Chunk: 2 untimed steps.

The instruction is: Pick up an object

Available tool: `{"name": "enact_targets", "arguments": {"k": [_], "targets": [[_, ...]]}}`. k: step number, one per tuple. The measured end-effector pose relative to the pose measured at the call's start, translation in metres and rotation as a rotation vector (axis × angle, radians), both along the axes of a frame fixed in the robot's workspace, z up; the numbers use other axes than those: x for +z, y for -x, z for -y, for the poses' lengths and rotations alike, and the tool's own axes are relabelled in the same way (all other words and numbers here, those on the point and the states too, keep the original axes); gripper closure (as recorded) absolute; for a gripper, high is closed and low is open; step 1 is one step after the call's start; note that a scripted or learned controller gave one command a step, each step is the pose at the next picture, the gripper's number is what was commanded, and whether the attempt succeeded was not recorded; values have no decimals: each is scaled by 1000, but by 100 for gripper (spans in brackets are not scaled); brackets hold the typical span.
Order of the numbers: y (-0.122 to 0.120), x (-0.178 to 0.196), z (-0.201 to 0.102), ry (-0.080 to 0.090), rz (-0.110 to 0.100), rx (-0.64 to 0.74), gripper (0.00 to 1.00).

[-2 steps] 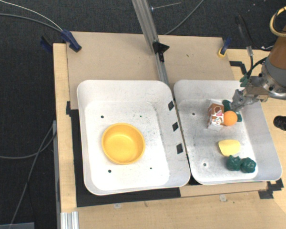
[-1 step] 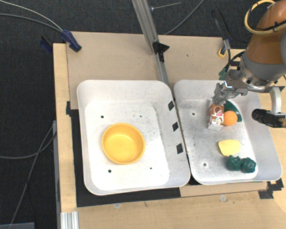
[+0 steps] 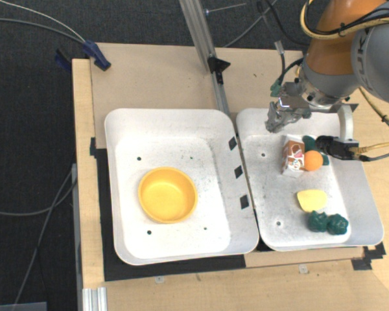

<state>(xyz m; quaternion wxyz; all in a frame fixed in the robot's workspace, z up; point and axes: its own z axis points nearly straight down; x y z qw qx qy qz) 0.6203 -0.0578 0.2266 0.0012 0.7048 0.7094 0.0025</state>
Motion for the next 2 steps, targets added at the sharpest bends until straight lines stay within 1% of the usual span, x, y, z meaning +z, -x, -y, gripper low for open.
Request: {"name": "enact_targets", "arguments": {"k": [2], "targets": [[-31,23,-113,-2,-2,1,100]]}}
